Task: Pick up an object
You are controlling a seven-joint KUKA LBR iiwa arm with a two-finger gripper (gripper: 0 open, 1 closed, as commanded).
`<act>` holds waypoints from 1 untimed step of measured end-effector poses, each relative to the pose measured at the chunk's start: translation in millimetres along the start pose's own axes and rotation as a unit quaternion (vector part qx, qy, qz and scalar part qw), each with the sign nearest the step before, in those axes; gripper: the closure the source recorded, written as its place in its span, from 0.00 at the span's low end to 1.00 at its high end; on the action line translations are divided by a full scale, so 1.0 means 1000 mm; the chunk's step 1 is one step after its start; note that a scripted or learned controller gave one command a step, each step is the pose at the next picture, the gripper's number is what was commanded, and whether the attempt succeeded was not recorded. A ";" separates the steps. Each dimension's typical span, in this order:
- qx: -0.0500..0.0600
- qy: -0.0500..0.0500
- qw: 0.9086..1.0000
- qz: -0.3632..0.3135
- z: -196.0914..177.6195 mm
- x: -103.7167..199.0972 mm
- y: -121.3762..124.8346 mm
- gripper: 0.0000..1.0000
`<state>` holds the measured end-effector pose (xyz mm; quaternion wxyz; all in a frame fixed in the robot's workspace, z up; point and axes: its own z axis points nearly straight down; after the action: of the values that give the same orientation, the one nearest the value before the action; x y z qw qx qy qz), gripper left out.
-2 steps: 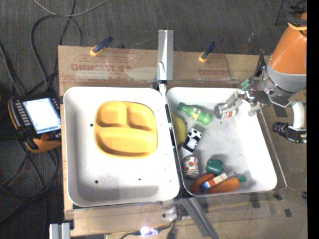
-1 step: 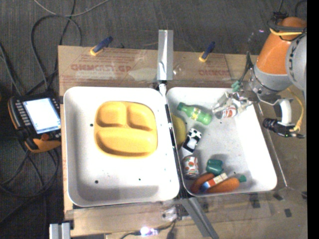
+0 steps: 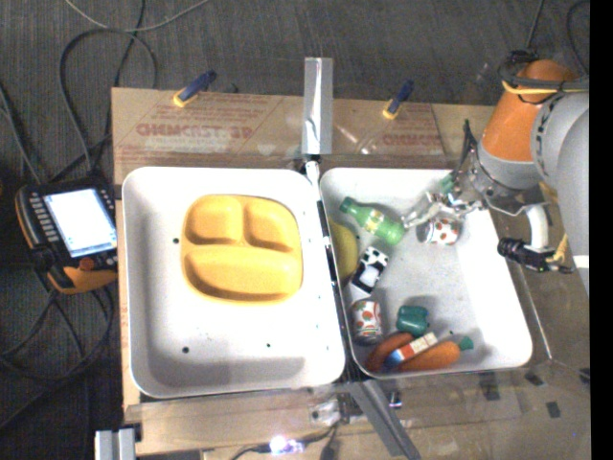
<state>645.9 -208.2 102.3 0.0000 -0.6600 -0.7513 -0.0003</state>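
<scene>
The claw (image 3: 442,211) hovers over the right bin (image 3: 498,295), with a white red-dotted cup (image 3: 441,229) right at its tips; whether it grips cannot be told. A green bottle (image 3: 374,221) lies just left. Farther left, a yellow tray (image 3: 243,247) sits in the other bin (image 3: 153,286).

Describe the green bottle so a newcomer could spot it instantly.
Start at the right bin, the one full of small items. Look at its upper left area, where the green bottle lies on its side. It is the only see-through green thing there, above a black-and-white cow figure and beside a yellow piece.
</scene>
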 end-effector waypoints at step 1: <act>0.000 -0.001 1.000 -0.001 -0.009 0.001 0.000 1.00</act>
<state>646.2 -207.2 111.1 -0.0001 -0.6594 -0.7518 0.0004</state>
